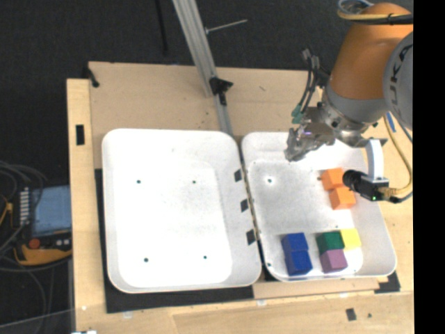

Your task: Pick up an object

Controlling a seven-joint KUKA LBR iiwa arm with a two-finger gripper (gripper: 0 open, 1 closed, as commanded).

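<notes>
Hovering over the far end of the right bin (389, 256), the arm (365, 54) hasn't picked anything yet as far as I can see: the gripper (300, 147) hangs above bare white floor and nothing sits in it, so the whole pick is left to do. Whether it's spread or closed I can't tell from here, it's just a dark cluster at the wrist's tip. Off to its other side, the left bin (115, 207) lies alongside, just touching the right one. Now the candidates, biggest first: a blue block (296, 253), looking like two cubes joined, lies well below the gripper toward the near wall. Two orange cubes (338, 188) sit closest, a little beyond and below the tool, touching each other. Then a tight cluster further on at the near corner: green cube (330, 241), yellow cube (350, 238), purple cube (334, 259), all packed together, awkward to reach singly, I'd guess.
</notes>
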